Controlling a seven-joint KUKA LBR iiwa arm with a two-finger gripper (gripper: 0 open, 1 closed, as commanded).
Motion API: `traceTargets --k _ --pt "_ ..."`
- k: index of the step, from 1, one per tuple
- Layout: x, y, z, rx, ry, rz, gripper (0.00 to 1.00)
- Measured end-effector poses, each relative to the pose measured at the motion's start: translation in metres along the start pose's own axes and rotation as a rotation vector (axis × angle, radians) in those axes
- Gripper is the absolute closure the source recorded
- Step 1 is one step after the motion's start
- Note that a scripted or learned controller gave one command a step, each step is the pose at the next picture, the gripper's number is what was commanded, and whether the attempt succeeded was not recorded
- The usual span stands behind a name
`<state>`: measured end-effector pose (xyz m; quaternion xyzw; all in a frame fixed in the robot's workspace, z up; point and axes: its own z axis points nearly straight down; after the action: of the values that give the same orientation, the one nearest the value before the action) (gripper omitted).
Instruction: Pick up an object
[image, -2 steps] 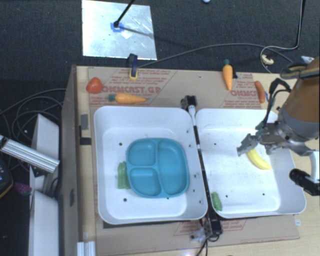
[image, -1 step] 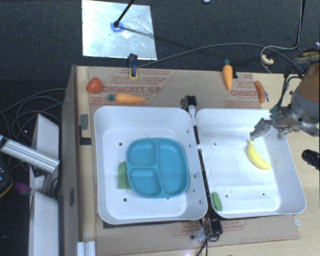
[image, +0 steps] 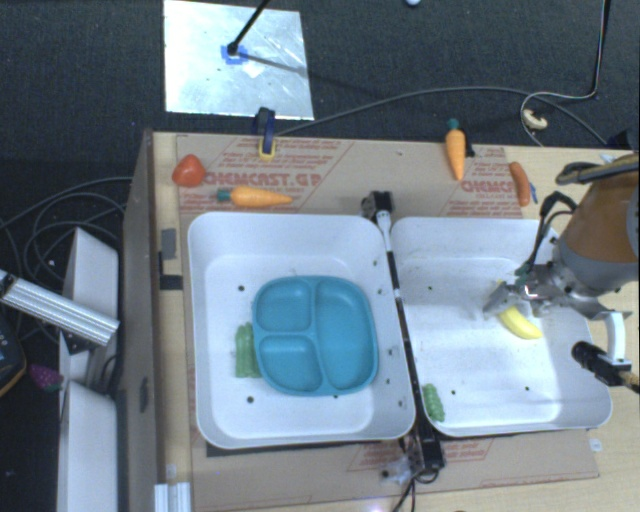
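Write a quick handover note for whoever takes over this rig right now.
End effector: low in the right bin, right at the banana; whether it grips it I cannot tell.
Banana: lying on the right bin's floor, not lifted.
Green pieces: one at the right bin's front left corner, one in the left bin beside the blue plate.
Done: approach to the banana.
Left: secure the grasp and lift.

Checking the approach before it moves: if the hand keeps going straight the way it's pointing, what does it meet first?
Most likely the yellow banana, lying just under the hand in the right bin. Depth is hard to judge from this slanted view.
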<state>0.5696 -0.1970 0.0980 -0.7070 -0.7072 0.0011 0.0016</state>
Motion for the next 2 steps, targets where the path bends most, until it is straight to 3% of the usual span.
traceTargets --k 1,2 --pt "0.000 0.002 -0.013 -0.007 -0.002 -0.002 1.00" --pt "0.096 0.014 -0.050 -0.007 0.001 -0.005 1.00"
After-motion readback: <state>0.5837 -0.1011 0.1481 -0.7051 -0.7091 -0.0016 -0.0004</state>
